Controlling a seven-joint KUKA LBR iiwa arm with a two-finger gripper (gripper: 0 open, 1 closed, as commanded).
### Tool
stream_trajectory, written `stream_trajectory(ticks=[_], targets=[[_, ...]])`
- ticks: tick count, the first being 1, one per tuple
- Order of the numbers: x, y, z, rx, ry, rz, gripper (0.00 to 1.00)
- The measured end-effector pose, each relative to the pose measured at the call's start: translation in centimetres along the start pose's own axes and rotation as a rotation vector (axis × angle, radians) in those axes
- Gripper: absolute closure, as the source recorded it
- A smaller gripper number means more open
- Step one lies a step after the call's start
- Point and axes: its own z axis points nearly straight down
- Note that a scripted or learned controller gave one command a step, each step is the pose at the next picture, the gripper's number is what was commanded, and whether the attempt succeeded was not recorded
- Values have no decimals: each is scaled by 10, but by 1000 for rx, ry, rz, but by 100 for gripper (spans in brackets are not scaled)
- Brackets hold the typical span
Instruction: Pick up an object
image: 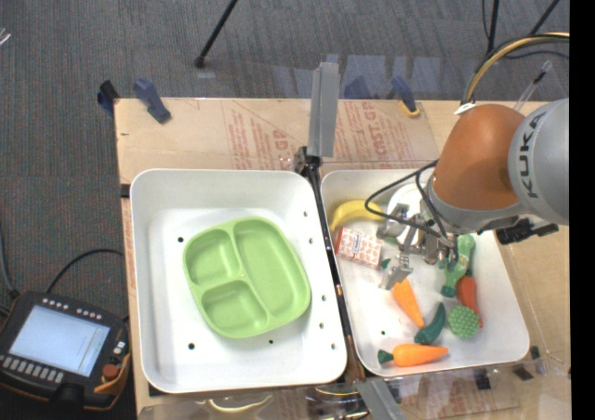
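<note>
My gripper point(402, 258) hangs low over the middle of the right bin point(514, 321), reaching in from the right under the orange wrist band. Just left of it lies a small red and white carton point(358, 246), with a yellow banana point(346, 214) behind that. An orange carrot point(406, 301) lies directly below the gripper. A second carrot point(415, 353) rests near the bin's front wall. Nothing shows between the gripper's tips.
Right of the gripper lie a dark green vegetable point(431, 322), a textured green piece point(462, 321), a red piece point(468, 292) and a light green piece point(460, 256). The left bin point(158, 223) holds a green divided plate point(246, 277). A teach pendant point(58, 342) sits at the lower left.
</note>
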Motion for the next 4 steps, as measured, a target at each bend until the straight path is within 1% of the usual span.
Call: stream_trajectory(ticks=[1,2,3,4], targets=[[31,-7,9,0,2,103,0],[30,-5,0,0,1,96,100],[85,13,16,-2,21,-238,100],[71,8,15,1,20,11,100]])
